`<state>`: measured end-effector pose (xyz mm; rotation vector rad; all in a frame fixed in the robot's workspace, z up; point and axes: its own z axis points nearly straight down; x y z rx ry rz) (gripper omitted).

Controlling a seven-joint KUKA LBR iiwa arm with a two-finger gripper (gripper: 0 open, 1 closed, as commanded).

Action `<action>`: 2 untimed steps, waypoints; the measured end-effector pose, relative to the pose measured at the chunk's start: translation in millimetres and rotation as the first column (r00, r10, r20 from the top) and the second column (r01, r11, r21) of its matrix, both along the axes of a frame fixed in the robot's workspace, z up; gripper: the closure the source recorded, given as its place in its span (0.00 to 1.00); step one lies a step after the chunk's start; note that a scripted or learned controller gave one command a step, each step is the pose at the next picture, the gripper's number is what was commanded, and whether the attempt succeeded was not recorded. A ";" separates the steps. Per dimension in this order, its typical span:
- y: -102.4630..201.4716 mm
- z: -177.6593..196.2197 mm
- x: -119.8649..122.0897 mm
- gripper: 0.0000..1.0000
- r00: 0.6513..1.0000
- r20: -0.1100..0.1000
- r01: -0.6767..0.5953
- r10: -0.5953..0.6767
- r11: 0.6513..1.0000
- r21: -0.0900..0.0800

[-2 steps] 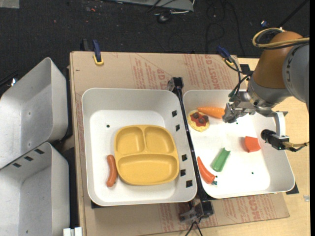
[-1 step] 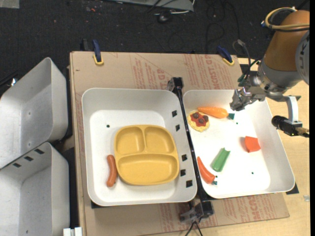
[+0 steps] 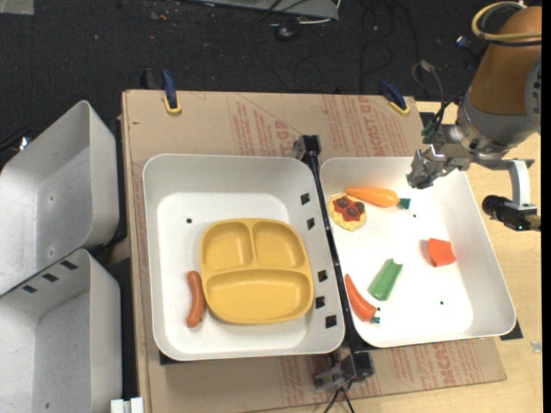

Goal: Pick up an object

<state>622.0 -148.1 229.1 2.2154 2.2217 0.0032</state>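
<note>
The arm enters from the right, wrist angled down-left, with the gripper point(image 3: 421, 172) over the right bin's point(image 3: 482, 317) upper edge; whether the jaws are spread cannot be told. A carrot point(image 3: 373, 196) lies just left of it, a pizza slice point(image 3: 349, 212) beside that.

The arm point(image 3: 504, 76) is a thick rounded column with a broad orange band, rimmed above by a pale ring. Below the band sits a grey metal wrist, a stubby cylinder with a lighter collar. Thin black cables loop around the wrist and trail off behind it. A white bracket juts from the wrist's side and carries a small black cylinder. The hand point(image 3: 421, 175) is dark grey metal, compact and blocky, too small to make out finer detail
</note>
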 end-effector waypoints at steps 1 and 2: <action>53.2 11.0 5.2 1.00 1.000 -0.001 -0.004 0.004 1.000 0.002; 102.3 1.6 15.4 1.00 1.000 -0.003 -0.005 0.005 1.000 0.003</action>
